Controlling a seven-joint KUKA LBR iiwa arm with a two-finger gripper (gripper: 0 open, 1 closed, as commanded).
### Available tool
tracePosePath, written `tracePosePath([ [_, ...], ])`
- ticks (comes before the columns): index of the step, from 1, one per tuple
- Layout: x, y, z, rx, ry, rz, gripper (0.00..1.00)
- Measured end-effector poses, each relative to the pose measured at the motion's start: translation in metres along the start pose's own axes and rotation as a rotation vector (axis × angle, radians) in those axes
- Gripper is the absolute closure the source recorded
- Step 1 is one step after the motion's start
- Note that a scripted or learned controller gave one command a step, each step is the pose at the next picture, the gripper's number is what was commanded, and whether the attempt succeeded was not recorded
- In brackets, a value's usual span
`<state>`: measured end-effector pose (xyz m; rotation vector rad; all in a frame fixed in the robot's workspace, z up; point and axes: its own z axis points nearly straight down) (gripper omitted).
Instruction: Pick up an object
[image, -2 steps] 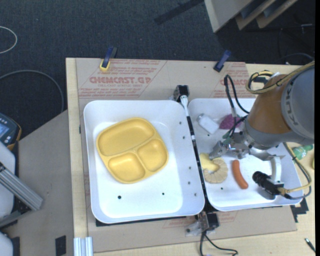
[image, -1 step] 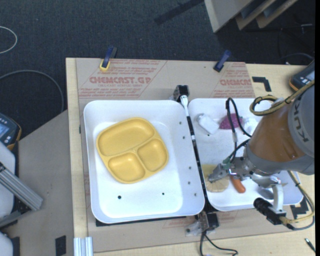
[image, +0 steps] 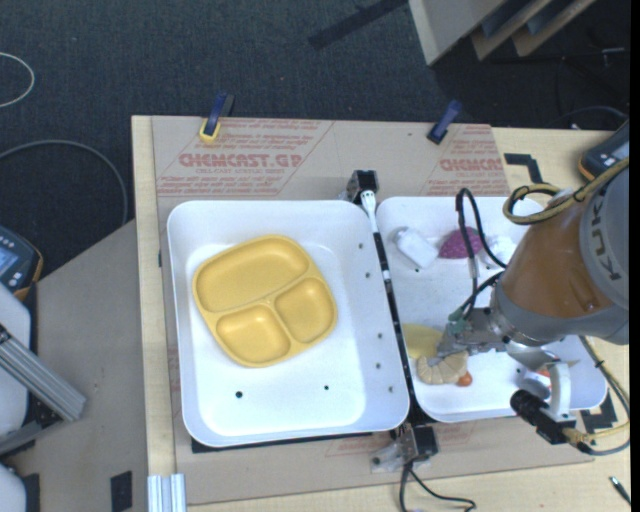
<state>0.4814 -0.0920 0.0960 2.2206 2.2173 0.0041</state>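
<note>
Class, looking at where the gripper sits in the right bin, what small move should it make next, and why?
Probably close and lift slightly. The gripper sits low in the right bin, right at a tan object near the front wall; whether anything is between its fingers cannot be told.

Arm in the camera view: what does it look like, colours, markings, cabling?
The arm is bulky and rounded, with an orange-brown band and grey casing carrying dark lettering. Black cables loop beside it. The gripper is a small dark metal assembly.
</note>
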Motion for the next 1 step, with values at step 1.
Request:
tracePosePath([
  [1, 0.0667, 0.0004, -0.0942, -0.009, -0.003, -0.008, 1.00],
])
